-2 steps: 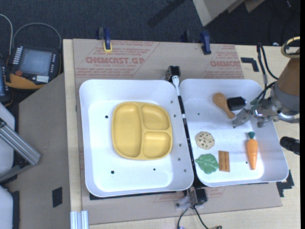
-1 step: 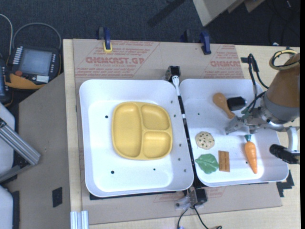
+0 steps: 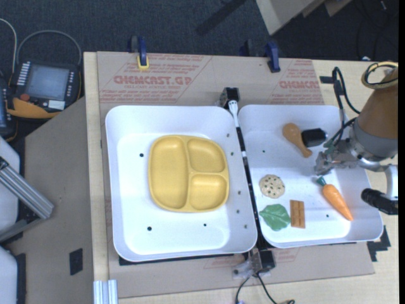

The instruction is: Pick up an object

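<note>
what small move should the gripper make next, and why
Probably slide a little along the carrot toward its middle, then lower. The gripper sits at the carrot's green tip in the right bin, and the carrot is its nearest object, lying apart from the wafer.

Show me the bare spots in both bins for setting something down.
Left bin: wide bare floor all round the yellow plate, widest along the front wall. Right bin: bare behind the cookie, beside the divider. Its front is crowded: cookie, leaf, wafer, carrot.

Arm [image 3: 380, 116] cut off at right edge; end effector [image 3: 326, 163] small, blurred.
</note>
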Controlling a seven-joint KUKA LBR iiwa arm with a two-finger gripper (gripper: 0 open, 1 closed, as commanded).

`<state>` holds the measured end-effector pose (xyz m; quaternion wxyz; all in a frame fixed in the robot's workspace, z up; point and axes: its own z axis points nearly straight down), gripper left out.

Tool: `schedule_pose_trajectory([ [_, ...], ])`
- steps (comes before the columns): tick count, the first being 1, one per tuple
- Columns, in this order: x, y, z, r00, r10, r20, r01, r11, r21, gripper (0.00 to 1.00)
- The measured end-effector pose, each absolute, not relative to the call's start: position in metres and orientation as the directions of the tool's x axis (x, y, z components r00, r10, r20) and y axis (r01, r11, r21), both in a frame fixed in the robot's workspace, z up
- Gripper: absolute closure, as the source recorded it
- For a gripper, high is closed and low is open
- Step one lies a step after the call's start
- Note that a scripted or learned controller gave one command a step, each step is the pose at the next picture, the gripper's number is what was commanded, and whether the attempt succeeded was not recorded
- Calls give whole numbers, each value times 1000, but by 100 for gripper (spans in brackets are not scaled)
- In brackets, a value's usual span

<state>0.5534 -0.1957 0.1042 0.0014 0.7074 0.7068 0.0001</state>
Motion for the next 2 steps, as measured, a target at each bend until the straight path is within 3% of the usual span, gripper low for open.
schedule_pose_trajectory([
  [2,538,-189,215,-2,1000,-3,1000,2,6,100],
])
